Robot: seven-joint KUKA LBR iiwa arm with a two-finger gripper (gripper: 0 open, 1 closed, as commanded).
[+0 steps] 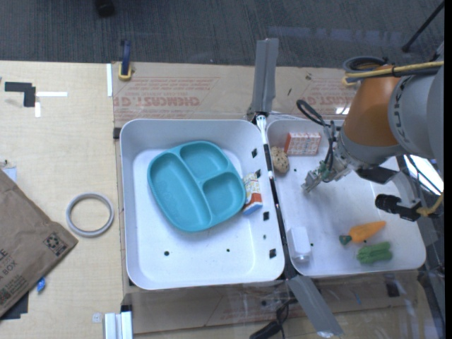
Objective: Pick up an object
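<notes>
Reaching in from the right, the grey arm (pixel 417 111) with its orange band (pixel 371 115) hangs over the right bin (pixel 395 263), and its gripper (pixel 313 182) points down and to the left above the bare white floor of that bin, near its upper middle; whether it is open or closed cannot be told from this slanted look, and no object can be seen in its grasp. Just up and left of the gripper a small red and white carton (pixel 304 143) lies against the bin's back wall, and beside it, close to the divider between the bins, sits a brown speckled cookie (pixel 281 161). Toward the front of the same bin an orange carrot (pixel 367 232) lies tilted, with a green vegetable (pixel 374 253) just below it, the two near one another but well apart from the gripper. A pale, whitish object (pixel 299 242) rests at the bin's front left corner. In the left bin (pixel 141 260) a turquoise divided plate (pixel 194 186) lies flat, and a small packet (pixel 253 193) with a red end touches its right edge. On the wooden surface (pixel 56 154) to the left lie a grey tape ring (pixel 90 213) and a brown cardboard box (pixel 25 242).
</notes>
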